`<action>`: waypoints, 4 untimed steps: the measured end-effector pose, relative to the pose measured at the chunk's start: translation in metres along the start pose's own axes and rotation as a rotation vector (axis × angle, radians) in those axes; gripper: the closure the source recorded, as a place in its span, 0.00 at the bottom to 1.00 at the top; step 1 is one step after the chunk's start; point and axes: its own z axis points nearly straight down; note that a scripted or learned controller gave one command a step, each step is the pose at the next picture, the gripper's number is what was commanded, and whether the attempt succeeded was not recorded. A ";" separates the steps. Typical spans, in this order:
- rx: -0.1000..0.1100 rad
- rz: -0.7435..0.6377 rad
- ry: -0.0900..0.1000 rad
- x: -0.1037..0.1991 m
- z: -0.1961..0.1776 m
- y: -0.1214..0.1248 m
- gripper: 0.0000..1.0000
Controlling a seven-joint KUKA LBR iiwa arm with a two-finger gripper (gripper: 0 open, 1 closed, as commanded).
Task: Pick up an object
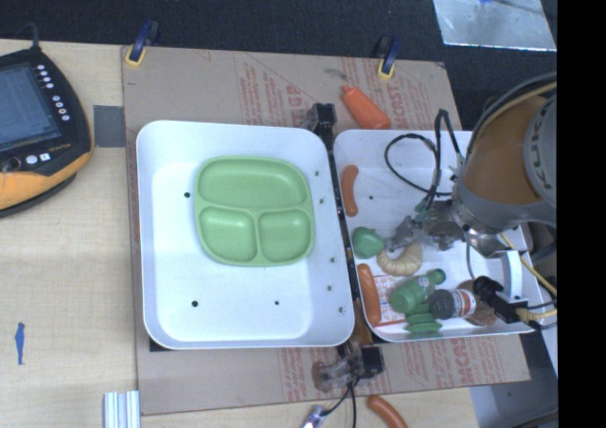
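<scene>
Gripper (409, 230) low in right bin (379, 153), crowded by toys; finger state hidden, cannot tell. Just below fingertips, tan curved croissant-like piece (401, 260), long axis left-right, ends curling up. Beside it on the left, green round toy (367, 243). Farther left, orange sausage (349, 188) upright along bin's wall. Beyond, left bin (161, 256) with green divided plate (255, 209), roomy.

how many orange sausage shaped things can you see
4: one on the cardboard above the right bin, one inside near its left wall, one lower inside, one below the bins. The arm may hide more.
</scene>
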 end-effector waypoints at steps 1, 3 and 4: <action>-0.003 0.000 0.000 -0.047 -0.002 0.074 0.00; -0.005 0.001 0.001 0.022 -0.121 0.037 0.00; 0.000 0.000 -0.001 0.015 0.000 0.002 0.00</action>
